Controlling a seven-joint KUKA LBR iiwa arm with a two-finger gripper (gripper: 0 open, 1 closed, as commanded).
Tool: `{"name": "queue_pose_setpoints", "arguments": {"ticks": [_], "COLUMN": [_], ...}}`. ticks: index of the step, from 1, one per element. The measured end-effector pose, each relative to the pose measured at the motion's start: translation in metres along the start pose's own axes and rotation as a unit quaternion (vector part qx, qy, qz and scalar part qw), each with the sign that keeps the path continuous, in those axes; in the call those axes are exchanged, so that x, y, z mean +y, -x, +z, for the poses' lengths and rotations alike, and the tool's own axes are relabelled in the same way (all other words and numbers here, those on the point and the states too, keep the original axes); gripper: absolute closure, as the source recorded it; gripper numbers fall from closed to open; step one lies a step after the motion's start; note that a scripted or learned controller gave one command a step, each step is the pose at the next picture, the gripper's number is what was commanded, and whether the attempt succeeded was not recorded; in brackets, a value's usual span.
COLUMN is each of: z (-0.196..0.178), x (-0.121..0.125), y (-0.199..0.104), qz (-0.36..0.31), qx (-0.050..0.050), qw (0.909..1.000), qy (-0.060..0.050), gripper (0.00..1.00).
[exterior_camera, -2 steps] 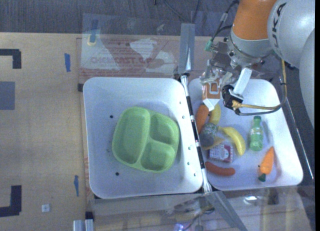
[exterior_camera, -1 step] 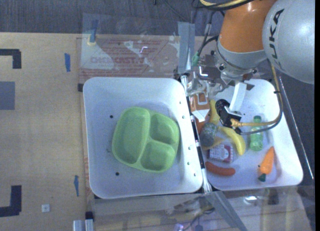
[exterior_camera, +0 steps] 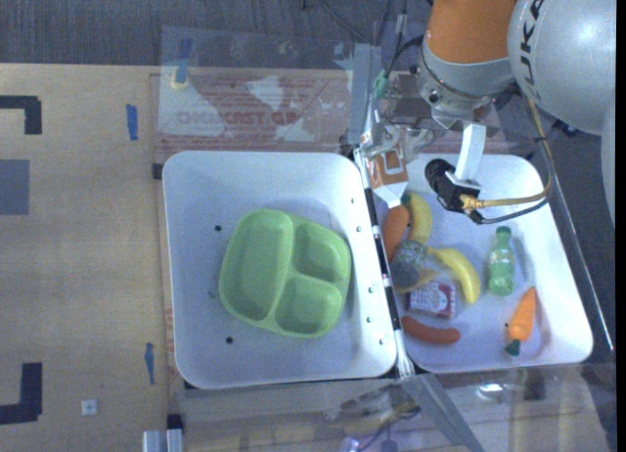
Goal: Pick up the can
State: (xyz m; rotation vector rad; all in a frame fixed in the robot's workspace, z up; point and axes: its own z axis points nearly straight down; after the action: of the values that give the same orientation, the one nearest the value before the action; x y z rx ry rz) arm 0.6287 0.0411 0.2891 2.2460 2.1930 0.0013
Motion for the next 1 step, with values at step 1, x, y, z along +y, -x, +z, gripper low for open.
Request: {"name": "queue_pose_setpoints", "arguments": {"ticks": [1], "z": [-0.0628], "x": [0.0366], "y": [-0.0584], "qz": [-0.012], "qx": [0.000], "qw": [0.9999], "qy": [-0.001], "gripper": [1.00]}}
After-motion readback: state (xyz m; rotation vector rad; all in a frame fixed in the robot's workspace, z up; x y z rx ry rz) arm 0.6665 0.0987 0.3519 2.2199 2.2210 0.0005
